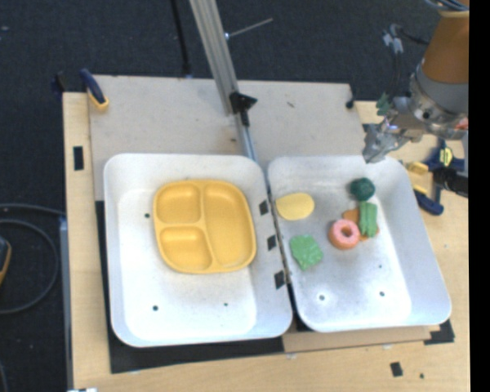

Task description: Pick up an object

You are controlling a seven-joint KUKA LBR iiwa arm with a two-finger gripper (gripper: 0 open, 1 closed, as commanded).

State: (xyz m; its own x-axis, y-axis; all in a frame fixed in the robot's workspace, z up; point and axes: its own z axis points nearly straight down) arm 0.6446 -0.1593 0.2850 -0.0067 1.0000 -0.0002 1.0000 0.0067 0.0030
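Note:
The right bin (392, 300) holds several small toys: a pale yellow oval (295, 206), a light green block (306, 252), a pink ring (344, 233), a dark green ball (361, 189) and a green and orange piece (367, 218). My gripper (377, 149) hangs above the bin's far right corner, just up and right of the dark green ball, with nothing seen between its fingers. The arm's orange band (447, 46) shows at the top right.
The left bin (131, 300) holds a yellow divided tray (204, 224). A slanted metal pole (215, 43) rises behind the bins. Blue clamps (431, 198) sit at the bench's right edge and another (94, 88) at the back left corner.

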